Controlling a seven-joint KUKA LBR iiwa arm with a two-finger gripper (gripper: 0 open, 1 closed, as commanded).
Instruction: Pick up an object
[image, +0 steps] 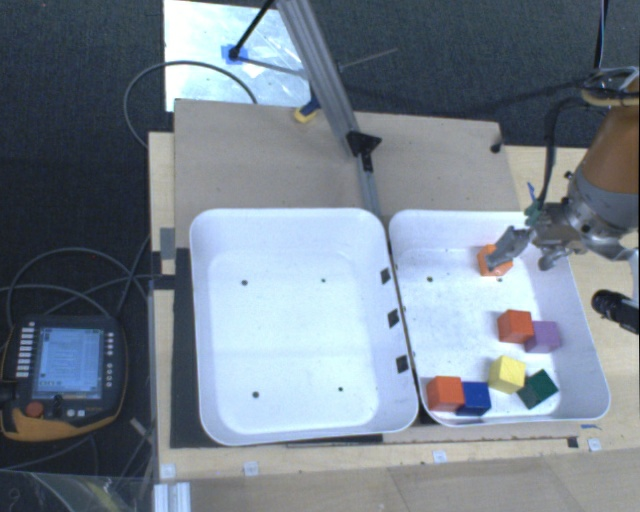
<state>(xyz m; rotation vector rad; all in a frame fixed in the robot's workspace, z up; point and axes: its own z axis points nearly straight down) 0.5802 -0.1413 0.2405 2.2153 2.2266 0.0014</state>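
My gripper (532, 250) hangs over the upper right part of the right bin (440, 300), its two fingers spread apart, so it is open. A small orange block (493, 261) lies on the bin floor just left of the left fingertip (511, 243); it is beside that finger, not between the two. Lower in the same bin lie a red-orange block (515, 325), a purple block (545, 336), a yellow block (507, 374), a green block (539, 387), another orange block (445, 391) and a blue block (475, 397).
The left bin (290, 320) sits beside the right one, sharing a raised middle wall. A grey pole (330, 80) slants across the bench's back. A teach pendant (60, 375) lies on the floor at the left.
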